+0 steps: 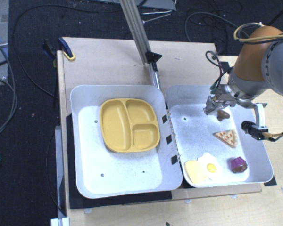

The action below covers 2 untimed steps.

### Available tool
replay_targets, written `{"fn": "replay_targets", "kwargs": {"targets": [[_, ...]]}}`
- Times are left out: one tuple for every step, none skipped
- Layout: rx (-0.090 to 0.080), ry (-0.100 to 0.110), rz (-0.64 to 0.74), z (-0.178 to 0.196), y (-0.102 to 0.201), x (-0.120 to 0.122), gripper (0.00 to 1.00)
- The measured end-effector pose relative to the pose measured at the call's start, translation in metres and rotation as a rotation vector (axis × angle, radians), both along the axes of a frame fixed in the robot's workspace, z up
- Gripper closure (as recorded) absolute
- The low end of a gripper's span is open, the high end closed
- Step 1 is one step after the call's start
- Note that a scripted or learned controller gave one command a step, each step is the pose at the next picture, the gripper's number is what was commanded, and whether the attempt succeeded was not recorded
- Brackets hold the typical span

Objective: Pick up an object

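Camera view, tray (pixel 130 125) in left bin (pixel 85 140)

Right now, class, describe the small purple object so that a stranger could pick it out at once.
Start at the right-hand shallow white bin and go to its near right corner. There sits the small purple rounded object, right of the fried egg toy and below the tan pizza slice toy. Nothing else there is purple.

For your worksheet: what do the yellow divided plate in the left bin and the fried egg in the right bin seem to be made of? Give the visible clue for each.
Yellow divided plate: probably moulded plastic, matt to slightly glossy; one even colour, with rounded rims between its three compartments.
Fried egg: likely a plastic or rubber toy; flat white with a uniformly bright yellow yolk dome. The picture leaves open which.
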<state>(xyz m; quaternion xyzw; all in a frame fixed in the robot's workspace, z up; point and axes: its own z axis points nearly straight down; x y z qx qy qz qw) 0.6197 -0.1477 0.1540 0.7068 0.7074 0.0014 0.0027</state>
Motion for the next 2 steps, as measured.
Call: {"fn": "replay_targets", "kwargs": {"targets": [[0.0, 0.0, -0.002, 0.052, -0.004, -0.008, 1.0], [0.0, 0.001, 0.002, 0.098, 0.001, -0.011, 1.0]]}}
